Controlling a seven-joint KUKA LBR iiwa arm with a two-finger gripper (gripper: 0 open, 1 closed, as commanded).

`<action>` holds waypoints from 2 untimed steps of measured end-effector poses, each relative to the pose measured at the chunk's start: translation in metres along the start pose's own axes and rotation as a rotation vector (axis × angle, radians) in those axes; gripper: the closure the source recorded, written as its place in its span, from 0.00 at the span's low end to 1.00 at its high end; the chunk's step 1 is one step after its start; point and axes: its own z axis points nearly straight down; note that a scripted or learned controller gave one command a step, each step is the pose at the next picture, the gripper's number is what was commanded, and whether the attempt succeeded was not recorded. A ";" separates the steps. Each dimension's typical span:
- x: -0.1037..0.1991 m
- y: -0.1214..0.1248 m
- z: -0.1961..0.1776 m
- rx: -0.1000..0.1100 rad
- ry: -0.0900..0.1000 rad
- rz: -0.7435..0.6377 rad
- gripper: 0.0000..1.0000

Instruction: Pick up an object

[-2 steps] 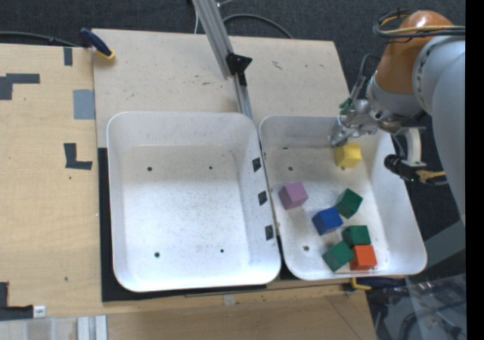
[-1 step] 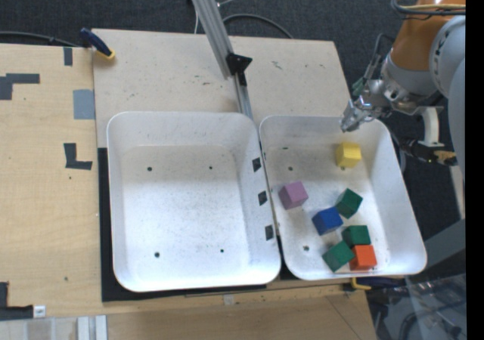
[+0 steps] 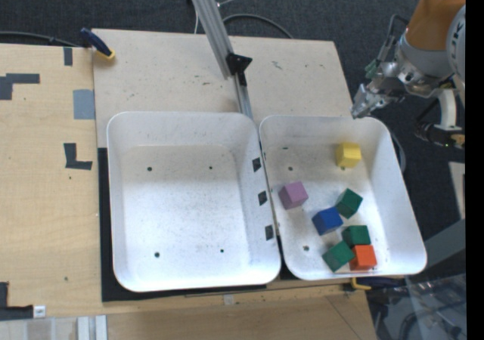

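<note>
Pale plywood bench [image 3: 159,66] over dark carpet carries two shallow white plastic bins, the left bin [image 3: 121,180] bare, the right bin [image 3: 393,202] holding a yellow cube [image 3: 348,155] near its far edge and a near-corner cluster, while the gripper [image 3: 366,103] hovers above that bin's far right corner.
</note>
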 end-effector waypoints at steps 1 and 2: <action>0.000 0.001 -0.016 0.004 0.001 0.000 1.00; 0.045 -0.003 -0.005 0.007 0.002 -0.002 1.00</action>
